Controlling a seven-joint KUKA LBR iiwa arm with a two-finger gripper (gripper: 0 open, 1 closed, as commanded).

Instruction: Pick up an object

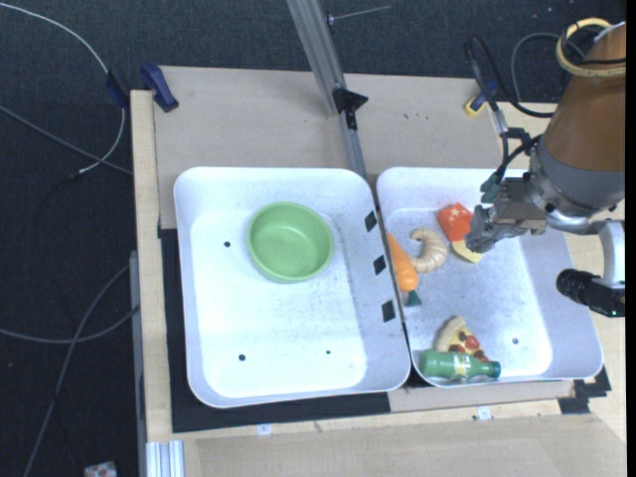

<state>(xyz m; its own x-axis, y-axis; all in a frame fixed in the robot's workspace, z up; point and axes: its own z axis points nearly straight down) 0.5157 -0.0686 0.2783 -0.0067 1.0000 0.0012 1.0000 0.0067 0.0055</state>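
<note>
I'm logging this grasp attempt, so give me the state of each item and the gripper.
green bowl: upright, in left bin
carrot: lying by right bin's left wall
red pepper: beside gripper
green bottle: on its side
pizza slice: lying flat
gripper: low over a yellow item
</note>
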